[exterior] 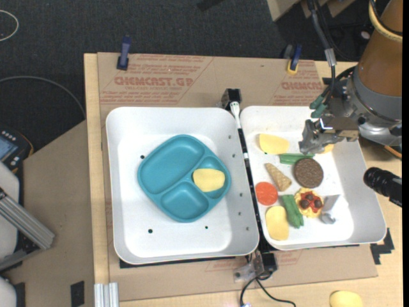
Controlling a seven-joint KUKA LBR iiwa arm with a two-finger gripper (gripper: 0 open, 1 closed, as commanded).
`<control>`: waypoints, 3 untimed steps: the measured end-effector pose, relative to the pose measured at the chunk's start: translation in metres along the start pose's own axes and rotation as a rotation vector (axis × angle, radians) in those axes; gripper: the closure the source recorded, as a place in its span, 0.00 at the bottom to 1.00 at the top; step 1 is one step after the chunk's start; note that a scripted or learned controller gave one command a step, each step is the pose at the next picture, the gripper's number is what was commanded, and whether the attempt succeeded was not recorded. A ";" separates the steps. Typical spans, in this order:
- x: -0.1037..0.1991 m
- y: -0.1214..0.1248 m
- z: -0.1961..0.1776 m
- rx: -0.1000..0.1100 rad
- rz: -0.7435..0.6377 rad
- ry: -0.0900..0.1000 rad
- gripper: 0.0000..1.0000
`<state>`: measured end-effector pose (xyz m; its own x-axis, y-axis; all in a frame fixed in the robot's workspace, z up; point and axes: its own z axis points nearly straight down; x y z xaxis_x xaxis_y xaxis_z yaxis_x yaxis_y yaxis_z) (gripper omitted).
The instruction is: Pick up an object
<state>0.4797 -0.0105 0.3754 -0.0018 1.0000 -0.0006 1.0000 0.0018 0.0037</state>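
Observation:
My gripper [311, 142] hangs over the back part of the right bin [358, 235]. It is just right of a yellow wedge [273, 143] and above a green bean [293, 159] and a brown round patty [308, 171]. Nothing shows in its grasp. Nearer the front lie a tan cone-shaped piece [278, 176], a red tomato slice [266, 192], a green pepper [293, 210], a pizza piece [310, 201], a grey piece [329, 210] and a yellow lump [277, 222].
The left bin [128, 235] holds a teal divided plate [172, 171] with a yellow object [209, 180] in its right compartment. A black ridge [243, 152] separates the bins. Another yellow item [345, 298] lies on the bench at the front right.

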 end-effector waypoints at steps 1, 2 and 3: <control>-0.002 -0.001 0.053 0.009 0.003 0.001 1.00; 0.068 0.000 0.037 0.000 -0.003 0.001 1.00; 0.131 0.001 -0.005 -0.002 -0.006 0.003 1.00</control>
<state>0.4810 0.1205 0.3807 -0.0078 1.0000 0.0028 1.0000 0.0078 0.0058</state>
